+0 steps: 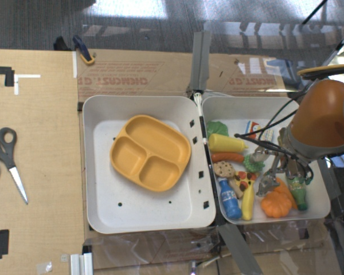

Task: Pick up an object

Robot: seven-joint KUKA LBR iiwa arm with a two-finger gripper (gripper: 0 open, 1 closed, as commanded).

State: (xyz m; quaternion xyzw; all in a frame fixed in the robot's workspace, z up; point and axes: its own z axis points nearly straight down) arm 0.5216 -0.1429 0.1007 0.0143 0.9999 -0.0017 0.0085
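1. The task looks barely begun: no object has been lifted clear of either bin. The gripper [270, 183] hangs low over the right bin [321, 209], among the toy food, just above the orange pumpkin-like piece [277, 204].

2. Whether the tool is spread, closed or clamped on something cannot be told; its metal parts blend with the clutter under it, and nothing is plainly seen held in it.

3. The candidates for picking all lie in the right bin: a yellow corn-like piece [226, 142] at the far left, an orange carrot [228, 157] just near of it, a cookie [223, 169], a blue bottle [229, 200] and a banana [248, 200] toward the near wall, a green leafy piece [218, 128] at the far side, and a broccoli-like piece [253, 164] beside the gripper.

4. The left bin [103, 211] bears a yellow divided plate [151, 152], lying flat and well apart from the arm.

5. What is left, as a judgement: closing on one item, then raising it out of the bin. The pumpkin-like piece seems the likeliest target.

6. Hidden or unclear: the arm's orange band [321, 114] and wrist cover the far right part of the right bin. A dark green item [298, 195] to the right of the pumpkin-like piece is partly covered. Cables cross over the bin's far side.
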